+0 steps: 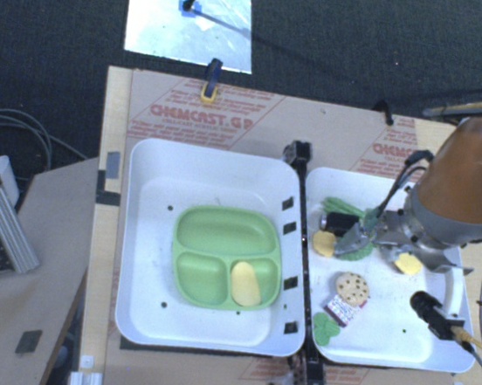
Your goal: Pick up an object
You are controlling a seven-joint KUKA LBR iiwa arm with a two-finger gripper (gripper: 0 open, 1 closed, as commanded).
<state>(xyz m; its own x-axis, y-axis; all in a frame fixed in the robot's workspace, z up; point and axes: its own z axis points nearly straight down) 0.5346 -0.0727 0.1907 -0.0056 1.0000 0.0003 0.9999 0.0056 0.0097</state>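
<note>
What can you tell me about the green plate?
The green plate is light green and looks like smooth plastic. It has rounded corners and three sections: a wide one at the back and two smaller ones in front. It lies flat in the middle of the left bin. A pale yellow oval piece sits in its front right section.

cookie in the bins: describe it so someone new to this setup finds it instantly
Look at the right white bin, the one the arm reaches into. Near its middle, just below the tool, lies the cookie. It is the one round tan disc speckled with dark chips; the yellow pieces near it are plain, and the green items are leaf-coloured.
</note>
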